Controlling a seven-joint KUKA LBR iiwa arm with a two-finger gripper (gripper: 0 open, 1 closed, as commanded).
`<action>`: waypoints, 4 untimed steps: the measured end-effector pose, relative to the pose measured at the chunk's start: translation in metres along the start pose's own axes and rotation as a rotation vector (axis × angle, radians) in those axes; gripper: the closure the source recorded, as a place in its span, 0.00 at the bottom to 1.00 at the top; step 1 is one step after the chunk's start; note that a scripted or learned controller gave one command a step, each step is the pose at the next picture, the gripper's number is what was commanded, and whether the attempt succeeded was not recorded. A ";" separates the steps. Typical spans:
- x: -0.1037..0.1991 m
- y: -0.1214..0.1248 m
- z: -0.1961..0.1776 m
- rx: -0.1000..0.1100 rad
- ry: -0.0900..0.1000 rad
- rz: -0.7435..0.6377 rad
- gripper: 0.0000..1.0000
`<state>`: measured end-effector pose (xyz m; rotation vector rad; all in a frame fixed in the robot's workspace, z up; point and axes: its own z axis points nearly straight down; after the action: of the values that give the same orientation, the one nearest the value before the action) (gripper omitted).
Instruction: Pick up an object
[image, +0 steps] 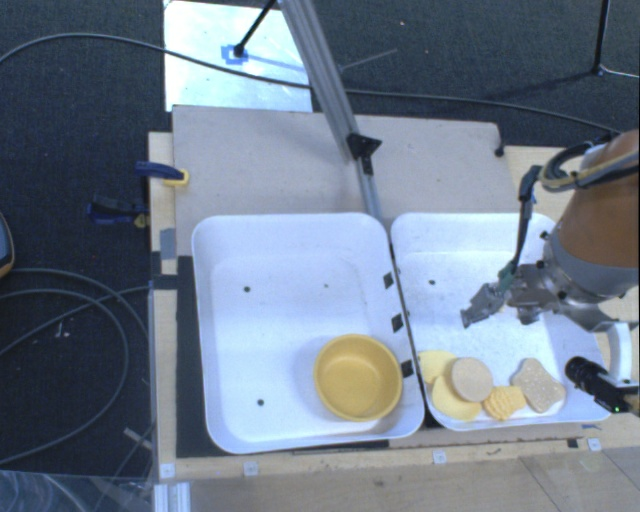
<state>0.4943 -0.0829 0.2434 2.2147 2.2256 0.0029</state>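
Gripper (482, 307) over the right bin (440, 240), jaws seemingly empty, spread unclear at this angle | food pieces (487, 386) clustered at that bin's near edge, untouched | yellow bowl (358, 376) sits in left bin (240, 250) | pick not begun; descent and grasp remain

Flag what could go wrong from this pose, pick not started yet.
1. The food pieces are packed together in the right bin's near corner: the round cracker lies on the yellow slices, with the ridged chip and the bread piece alongside. A descent may catch two or nudge them apart.
2. They lie close to the bin's rim, so the tool might clip it.
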 end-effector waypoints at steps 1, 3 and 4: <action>-0.003 -0.005 0.043 0.006 0.001 0.004 0.00; -0.015 -0.004 0.139 0.006 0.001 0.004 0.00; -0.015 -0.002 0.126 0.000 0.000 0.003 1.00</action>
<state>0.4927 -0.0983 0.1172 2.2185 2.2218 0.0030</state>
